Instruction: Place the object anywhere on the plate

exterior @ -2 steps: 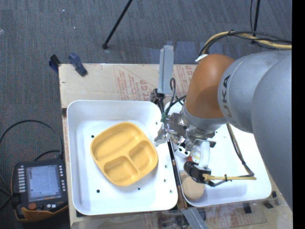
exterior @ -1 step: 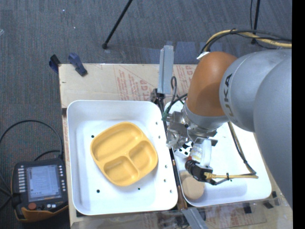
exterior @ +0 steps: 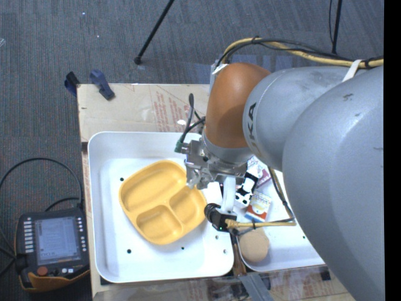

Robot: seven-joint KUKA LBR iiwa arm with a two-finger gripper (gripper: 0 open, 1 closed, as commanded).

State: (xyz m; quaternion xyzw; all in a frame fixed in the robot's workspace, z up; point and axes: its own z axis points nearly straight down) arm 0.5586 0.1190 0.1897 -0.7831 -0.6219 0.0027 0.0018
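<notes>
My plate [exterior: 160, 200] — yellow, three-sectioned, lying flat and turned at an angle — sits in the left white bin [exterior: 103, 231], while the round tan object [exterior: 254, 246] rests in the right bin, well apart from it.

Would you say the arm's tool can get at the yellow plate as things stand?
Probably yes. The tool hangs at the right edge of the yellow plate, which lies open in the left bin with nothing on top of it or between them.
</notes>
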